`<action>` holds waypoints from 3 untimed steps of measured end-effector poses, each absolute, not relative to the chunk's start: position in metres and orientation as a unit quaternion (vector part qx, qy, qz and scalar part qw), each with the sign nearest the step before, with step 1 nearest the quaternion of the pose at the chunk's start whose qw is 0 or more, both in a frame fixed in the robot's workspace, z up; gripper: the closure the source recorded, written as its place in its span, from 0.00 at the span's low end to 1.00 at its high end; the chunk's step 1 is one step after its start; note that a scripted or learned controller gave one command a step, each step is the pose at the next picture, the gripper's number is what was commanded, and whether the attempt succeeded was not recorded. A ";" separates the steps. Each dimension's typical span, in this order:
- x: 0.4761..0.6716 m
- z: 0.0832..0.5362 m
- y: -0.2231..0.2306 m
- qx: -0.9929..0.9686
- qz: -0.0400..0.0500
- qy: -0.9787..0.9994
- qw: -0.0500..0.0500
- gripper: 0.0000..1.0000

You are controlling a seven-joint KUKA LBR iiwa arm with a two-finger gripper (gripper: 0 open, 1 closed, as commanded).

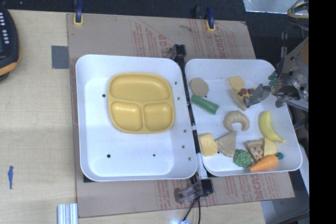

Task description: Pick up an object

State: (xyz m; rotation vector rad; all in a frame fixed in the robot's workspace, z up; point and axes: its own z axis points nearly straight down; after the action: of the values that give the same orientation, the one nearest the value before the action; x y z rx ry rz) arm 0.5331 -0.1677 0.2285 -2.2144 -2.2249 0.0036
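Observation:
The right bin (pixel 210 66) holds several toy foods: a tan round cookie (pixel 198 86), a green pod (pixel 205 105), a croissant (pixel 237 120), a banana (pixel 269 127), a yellow ridged piece (pixel 208 144), a beige wedge (pixel 227 143), broccoli (pixel 241 158), a small pizza slice (pixel 255 148) and a carrot (pixel 264 163). A yellow wedge with red toppings (pixel 237 91) lies at the upper right of this bin. My gripper (pixel 257 95) reaches in from the right edge, low over the bin, with its dark tip right against that wedge's right side. Nothing visibly hangs from it.
The left bin (pixel 89 128) holds a yellow divided plate (pixel 140 101). A black clip (pixel 178 52) sits at the top of the seam between the bins, and another clip with a cable (pixel 191 191) at the bottom. A dark handset (pixel 7 39) lies on the bench's far left.

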 end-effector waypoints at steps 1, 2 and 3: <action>0.518 0.102 -0.214 -0.707 0.004 -0.708 0.004 0.00; 0.598 0.092 -0.159 -0.703 -0.001 -0.711 -0.001 0.00; 0.659 0.093 -0.202 -0.705 -0.001 -0.709 -0.001 0.00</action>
State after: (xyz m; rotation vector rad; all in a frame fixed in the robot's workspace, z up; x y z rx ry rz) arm 0.6592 -0.2021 0.0934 -2.2159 -2.2304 -0.0016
